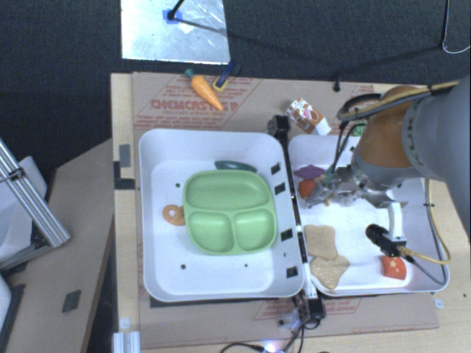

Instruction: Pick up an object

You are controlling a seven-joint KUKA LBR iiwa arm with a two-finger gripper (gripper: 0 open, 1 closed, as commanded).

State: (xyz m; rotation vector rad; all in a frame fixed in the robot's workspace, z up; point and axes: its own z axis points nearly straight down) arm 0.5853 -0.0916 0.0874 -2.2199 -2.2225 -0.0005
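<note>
My gripper (324,195) hangs low over the left part of the right bin (419,285), with the grey arm and its orange band (386,134) above it. Just left of the gripper lie a small red-orange piece (307,188) and a purple piece (310,172). Whether the gripper touches the red-orange piece is unclear. Two tan bread-like pieces (320,240) (329,271) lie at the front of that bin. A red piece (395,268) sits at its front right.
The left bin (158,271) holds a green divided plate (224,212), an orange ring (174,215) and a dark green item (237,165) behind the plate. Behind the bins lie a carrot (206,92), a snack packet (306,115) and a silver sheet (174,20).
</note>
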